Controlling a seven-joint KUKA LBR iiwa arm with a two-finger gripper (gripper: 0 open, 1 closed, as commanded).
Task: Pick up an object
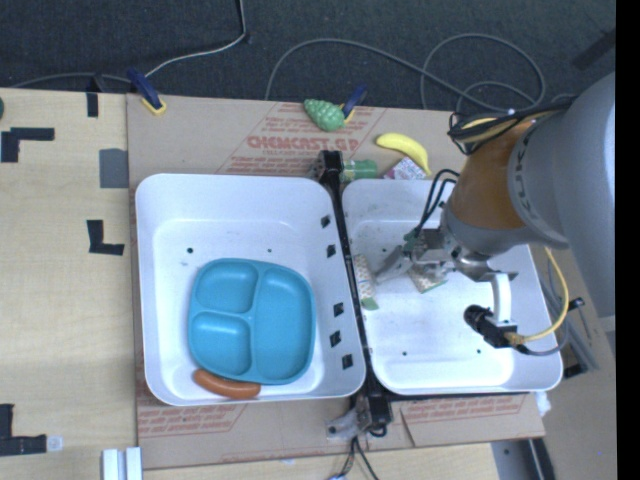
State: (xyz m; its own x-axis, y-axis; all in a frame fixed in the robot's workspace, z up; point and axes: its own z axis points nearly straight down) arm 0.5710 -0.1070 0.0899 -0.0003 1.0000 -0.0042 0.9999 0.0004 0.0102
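Our gripper (pixel 428 264) sits low in the right bin (pixel 440 368); we cannot tell its state. A small tan object (pixel 432 281) lies just under it: we judge it light, flat and slippery, best pinched across its edges.

Even, soft overhead light; the white bins (pixel 236 196) look bright without harsh glare, shadows are faint, and the whole frame is slightly blurry and grainy.
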